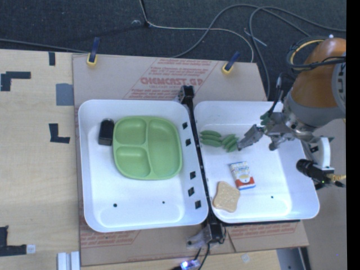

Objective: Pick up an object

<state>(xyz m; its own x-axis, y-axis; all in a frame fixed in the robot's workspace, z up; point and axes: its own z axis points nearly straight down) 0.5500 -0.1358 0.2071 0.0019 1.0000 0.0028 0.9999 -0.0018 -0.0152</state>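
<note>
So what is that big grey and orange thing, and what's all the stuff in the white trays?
That is a robot arm, seen by a camera above the bench. At its tip are jaws for grabbing, the gripper, hovering over the right bin. In that bin lie a green bean pod toy, a small box and a toast slice. The left bin has a green divided plate and a small black block. Nothing is held yet.

Both bins (140, 218) look like smooth, faintly glossy white plastic, the green plate (148, 148) matt plastic, the board (169, 77) under them dull brown cardboard, the bench (34, 167) pale wood grain, and the arm (320, 77) shiny orange and grey.
</note>
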